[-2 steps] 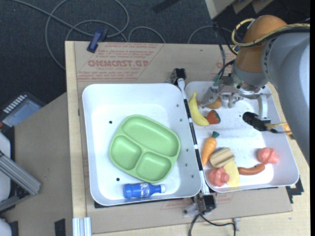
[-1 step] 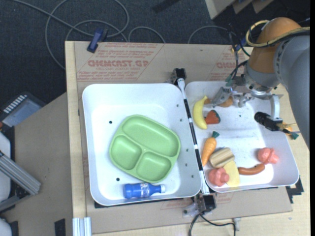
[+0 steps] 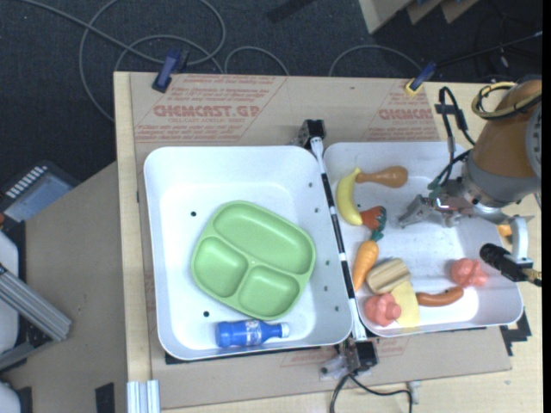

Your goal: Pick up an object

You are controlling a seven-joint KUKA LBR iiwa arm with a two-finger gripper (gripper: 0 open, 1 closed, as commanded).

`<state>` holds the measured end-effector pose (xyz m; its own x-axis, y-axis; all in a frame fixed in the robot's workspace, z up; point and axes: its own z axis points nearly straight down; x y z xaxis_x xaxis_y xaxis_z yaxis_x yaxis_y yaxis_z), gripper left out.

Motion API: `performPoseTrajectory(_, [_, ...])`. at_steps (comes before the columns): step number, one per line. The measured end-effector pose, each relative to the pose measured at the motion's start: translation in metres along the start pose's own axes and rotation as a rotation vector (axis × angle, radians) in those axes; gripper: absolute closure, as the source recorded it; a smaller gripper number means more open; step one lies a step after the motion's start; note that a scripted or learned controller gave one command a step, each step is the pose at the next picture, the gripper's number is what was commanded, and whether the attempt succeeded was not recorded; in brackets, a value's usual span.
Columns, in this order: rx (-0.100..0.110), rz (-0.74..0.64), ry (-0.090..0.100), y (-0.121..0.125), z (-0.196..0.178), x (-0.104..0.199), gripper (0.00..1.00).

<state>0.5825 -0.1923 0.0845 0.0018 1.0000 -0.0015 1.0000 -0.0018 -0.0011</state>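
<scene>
From above, the bench carries two white bins side by side. The left bin (image 3: 172,188) holds a green divided plate (image 3: 251,259) lying flat in its middle, and a blue bottle (image 3: 248,333) on its side near the front wall, just below the plate.

The right bin (image 3: 413,155) holds the toy food. A yellow banana (image 3: 347,199) curves along its left wall, and a tan drumstick (image 3: 385,177) lies just beside the banana's top end. Below the banana sits a small red and green piece (image 3: 374,218), perhaps a pepper or strawberry; it is too small to tell. An orange carrot (image 3: 365,262) lies slanted against the left wall, touching a tan bread roll (image 3: 387,274). In front of the roll a pink lump (image 3: 381,309) rests on a yellow piece (image 3: 407,306). A sausage (image 3: 440,297) lies toward the front wall, and another pink lump (image 3: 467,272) sits near the right side.

The arm (image 3: 506,157) reaches in from the right over the right bin. Its gripper (image 3: 428,208) hangs above bare bin floor, near the red and green piece but apart from it. The fingers look spread, with nothing between them.
</scene>
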Motion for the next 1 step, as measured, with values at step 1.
performPoseTrajectory(1, [0.005,-0.004,0.004,0.0834,-0.0006,0.0841,0.0])
